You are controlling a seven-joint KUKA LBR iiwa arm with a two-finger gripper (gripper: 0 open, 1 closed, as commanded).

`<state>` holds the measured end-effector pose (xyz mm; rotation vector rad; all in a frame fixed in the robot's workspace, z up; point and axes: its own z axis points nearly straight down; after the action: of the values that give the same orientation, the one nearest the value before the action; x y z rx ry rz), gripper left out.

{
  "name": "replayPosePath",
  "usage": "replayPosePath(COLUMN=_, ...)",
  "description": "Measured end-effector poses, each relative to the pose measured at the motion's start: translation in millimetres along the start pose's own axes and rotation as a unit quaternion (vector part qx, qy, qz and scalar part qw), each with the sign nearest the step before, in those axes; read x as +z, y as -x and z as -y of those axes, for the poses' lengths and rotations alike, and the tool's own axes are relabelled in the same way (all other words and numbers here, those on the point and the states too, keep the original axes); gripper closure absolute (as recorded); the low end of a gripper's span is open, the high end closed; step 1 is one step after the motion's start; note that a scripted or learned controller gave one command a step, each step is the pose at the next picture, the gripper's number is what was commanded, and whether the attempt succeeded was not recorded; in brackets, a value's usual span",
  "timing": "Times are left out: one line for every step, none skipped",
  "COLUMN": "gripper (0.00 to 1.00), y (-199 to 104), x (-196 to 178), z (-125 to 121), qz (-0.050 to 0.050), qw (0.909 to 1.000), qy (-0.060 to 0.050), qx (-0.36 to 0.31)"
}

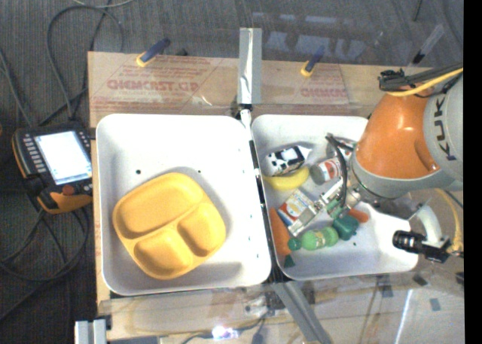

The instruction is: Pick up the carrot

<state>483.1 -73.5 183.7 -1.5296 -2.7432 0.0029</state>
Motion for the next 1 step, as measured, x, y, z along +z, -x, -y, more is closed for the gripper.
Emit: replayPosePath(gripper=0.0, y=39.5, x=93.6, z=15.0, qz=0.005, qw=0.9981, qy=0.004, qx=0.061)
